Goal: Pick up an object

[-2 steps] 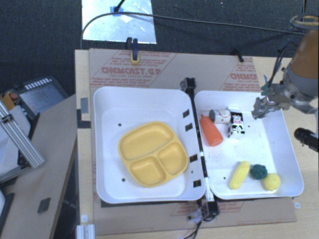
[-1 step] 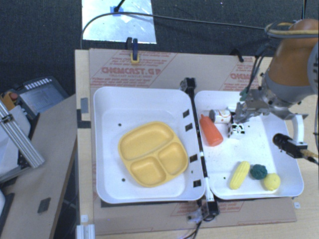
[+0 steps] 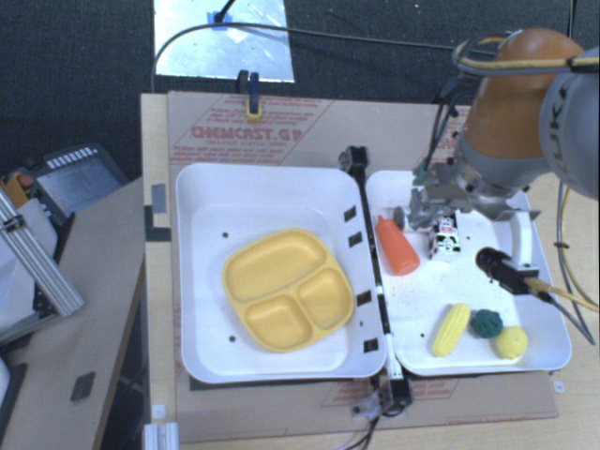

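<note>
Black-and-white toy, a small figure, looked the likeliest object to be picked up. It lay in the upper middle of the right bin, just at 6 o'clock from the gripper, which hung close over it. The view from above did not let me tell whether the gripper was released, clenched or already around the toy, because the wrist hid the gap. At 9 o'clock from the toy, near it but apart, lay an orange carrot, pointing up the bin beside the central divider. Farther out at 6 o'clock sat a corn cob, and at 5 o'clock a teal lump touched or nearly touched a yellow lemon. Well away at 8 o'clock, the left bin held a yellow divided plate. As I judged it, the chief risk was a miss. The toy was small and low, so a descent slightly off centre could have tipped it or nudged it aside. A closing grip might also have squeezed it out sideways towards the carrot. A drift to 9 o'clock could have caught the carrot instead, or pinched both and dropped one on the lift.
</note>
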Robot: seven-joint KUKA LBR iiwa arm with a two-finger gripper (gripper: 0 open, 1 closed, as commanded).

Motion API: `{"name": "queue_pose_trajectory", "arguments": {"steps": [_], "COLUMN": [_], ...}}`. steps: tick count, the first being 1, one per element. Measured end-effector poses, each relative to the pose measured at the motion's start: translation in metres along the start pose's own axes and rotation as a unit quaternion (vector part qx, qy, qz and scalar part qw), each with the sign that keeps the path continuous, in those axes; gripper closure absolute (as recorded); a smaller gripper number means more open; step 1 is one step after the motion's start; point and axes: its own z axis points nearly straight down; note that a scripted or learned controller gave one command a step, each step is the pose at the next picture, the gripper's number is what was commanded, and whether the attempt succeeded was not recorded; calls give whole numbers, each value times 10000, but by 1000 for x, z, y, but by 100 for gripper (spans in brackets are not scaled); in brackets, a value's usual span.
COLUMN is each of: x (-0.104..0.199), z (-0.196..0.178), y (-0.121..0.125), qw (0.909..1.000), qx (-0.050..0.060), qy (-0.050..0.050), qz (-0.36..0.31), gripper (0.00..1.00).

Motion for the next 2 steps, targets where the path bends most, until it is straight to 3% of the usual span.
{"name": "queue_pose_trajectory", "arguments": {"steps": [2], "x": [98], "z": [24], "y": [1], "qw": [10000], "qx": [16], "qy": [2], "qz": [1], "gripper": [100]}}
